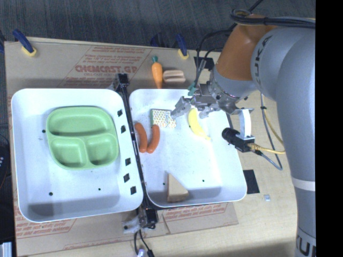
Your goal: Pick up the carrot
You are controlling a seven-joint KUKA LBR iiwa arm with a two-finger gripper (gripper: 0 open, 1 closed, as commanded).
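The carrot (156, 73) lies outside the bins, beyond the right bin's (225, 170) far rim, beside a bread piece (173, 77). The gripper (194, 104) hovers inside that bin, fingers apart, empty. Likely light, stiff, smooth: grip across mid-body.

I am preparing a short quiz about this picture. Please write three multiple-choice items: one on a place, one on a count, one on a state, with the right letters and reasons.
1. Where does the carrot lie?
A. on the green tray
B. on the cardboard behind the right bin
C. in the left bin

2. How many sausages lie in the right bin?
A. one
B. two
C. four

3. How does the tool stand?
A. over the right bin, above the banana
B. over the left bin
C. over the carrot

Answers: 1 B, it lies outside the rim beside a bun; 2 B, two lie side by side; 3 A, it hangs near the banana.
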